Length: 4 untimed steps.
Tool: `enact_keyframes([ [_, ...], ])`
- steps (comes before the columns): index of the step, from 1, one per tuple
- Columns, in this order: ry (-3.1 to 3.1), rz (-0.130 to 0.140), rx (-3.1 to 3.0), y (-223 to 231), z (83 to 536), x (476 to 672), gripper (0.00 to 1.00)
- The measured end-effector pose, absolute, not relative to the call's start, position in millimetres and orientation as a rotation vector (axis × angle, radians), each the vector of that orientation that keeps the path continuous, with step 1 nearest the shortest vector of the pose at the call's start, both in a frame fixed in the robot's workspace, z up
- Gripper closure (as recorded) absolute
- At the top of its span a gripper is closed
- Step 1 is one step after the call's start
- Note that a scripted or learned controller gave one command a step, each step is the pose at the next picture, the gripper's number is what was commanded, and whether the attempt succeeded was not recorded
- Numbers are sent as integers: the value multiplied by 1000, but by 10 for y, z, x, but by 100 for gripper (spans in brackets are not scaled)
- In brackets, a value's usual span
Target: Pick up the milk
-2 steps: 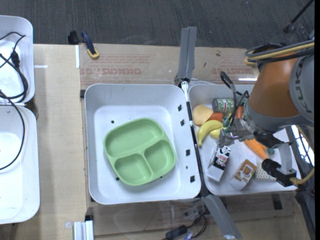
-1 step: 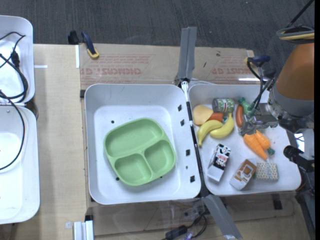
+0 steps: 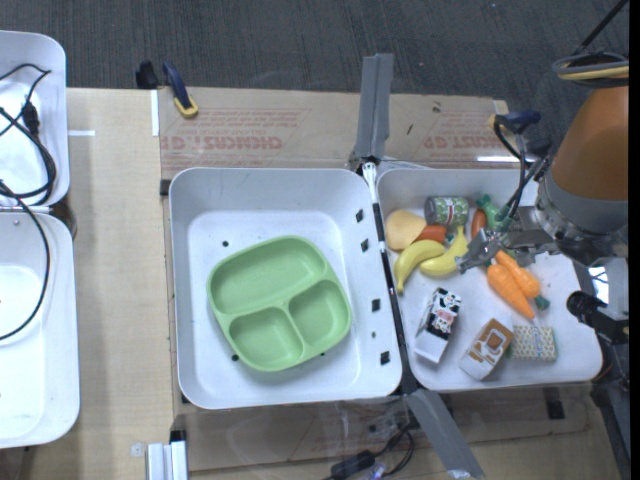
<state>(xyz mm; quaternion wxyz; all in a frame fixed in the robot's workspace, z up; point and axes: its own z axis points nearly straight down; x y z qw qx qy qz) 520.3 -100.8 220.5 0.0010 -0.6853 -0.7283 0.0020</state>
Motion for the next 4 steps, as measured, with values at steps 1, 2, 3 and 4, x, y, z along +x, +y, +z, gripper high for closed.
enact_keyframes([
  [1,-2178,-16,-2276,-1111,1102,4865,0],
  [2,-2343,-22,-2143,-1027,1051,4872,0],
  [3,-2295,-17,-2166,-995,1044,5365,0],
  [4,-2301,-35,-2163,-964,1178,5407,100],
])
